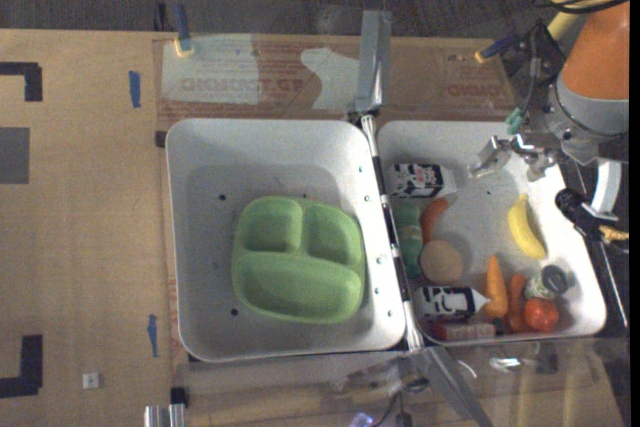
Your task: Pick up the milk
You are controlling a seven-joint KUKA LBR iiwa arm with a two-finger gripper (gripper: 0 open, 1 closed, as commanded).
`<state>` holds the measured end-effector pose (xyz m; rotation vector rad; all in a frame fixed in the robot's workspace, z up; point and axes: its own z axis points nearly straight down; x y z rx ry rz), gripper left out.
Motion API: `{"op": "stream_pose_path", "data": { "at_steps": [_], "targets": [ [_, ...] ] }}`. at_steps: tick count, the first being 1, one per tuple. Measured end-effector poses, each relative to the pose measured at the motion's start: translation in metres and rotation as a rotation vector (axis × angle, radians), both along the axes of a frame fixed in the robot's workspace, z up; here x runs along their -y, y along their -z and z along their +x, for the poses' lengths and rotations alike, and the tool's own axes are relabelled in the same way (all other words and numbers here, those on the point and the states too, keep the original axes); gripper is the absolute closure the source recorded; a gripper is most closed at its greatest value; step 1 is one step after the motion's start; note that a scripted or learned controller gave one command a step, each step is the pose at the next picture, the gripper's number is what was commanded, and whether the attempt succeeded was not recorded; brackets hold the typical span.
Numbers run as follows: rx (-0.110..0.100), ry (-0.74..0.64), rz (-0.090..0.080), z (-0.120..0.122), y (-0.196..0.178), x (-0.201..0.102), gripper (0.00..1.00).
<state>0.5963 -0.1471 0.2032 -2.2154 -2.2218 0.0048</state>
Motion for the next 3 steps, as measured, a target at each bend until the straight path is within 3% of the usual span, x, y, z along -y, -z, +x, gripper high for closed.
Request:
{"op": "stream_pose_path", "data": {
  "at_steps": [1,2,3],
  "targets": [
    [0.001,-0.057,0.001,-0.063,0.092,0.034,0.00],
    [0.032,-0.067,0.017,-0.101,0.106,0.060,0.00],
    [0.036,-0.061,0.002,-0.100,0.098,0.066,1.00]
  ]
}}
